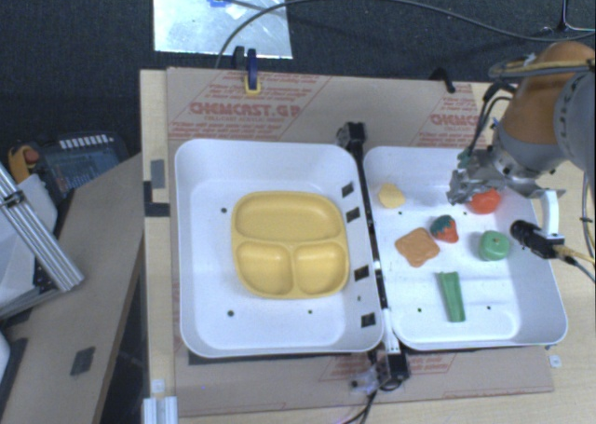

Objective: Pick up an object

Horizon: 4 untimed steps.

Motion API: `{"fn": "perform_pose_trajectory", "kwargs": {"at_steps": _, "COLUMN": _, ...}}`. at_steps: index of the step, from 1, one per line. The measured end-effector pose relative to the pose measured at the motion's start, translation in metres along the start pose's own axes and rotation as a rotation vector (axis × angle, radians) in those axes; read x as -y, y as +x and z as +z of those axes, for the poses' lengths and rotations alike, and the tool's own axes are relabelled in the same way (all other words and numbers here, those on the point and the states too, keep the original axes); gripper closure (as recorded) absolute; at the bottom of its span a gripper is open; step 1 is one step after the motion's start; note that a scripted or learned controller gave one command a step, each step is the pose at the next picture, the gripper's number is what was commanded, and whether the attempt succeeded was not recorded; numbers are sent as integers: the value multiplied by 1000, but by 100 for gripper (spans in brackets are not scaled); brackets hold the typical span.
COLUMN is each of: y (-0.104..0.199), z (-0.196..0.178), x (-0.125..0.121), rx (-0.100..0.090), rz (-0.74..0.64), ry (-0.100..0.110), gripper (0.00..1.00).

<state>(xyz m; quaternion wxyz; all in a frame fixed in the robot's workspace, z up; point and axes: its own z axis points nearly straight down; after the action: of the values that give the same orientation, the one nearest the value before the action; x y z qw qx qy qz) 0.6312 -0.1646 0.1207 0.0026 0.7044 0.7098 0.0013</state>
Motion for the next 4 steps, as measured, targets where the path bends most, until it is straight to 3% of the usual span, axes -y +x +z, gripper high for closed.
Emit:
{"fn": "perform_pose_trajectory", "kwargs": {"at_steps": 2, "y": -13, "z": -115, "x": 2, "rx": 0, "rz": 6, "ry": -1, "gripper": 100}}
{"fn": "perform_pose_trajectory", "kwargs": {"at_steps": 3, "y": -13, "z": -135, "x": 1, "rx": 0, "rz": 3, "ry": 1, "gripper": 100}}
{"fn": "perform_pose_trajectory", "kwargs": {"at_steps": 4, "y": 49, "z": -139, "x": -2, "rx": -3, "rz": -2, "ry": 3, "gripper": 100}}
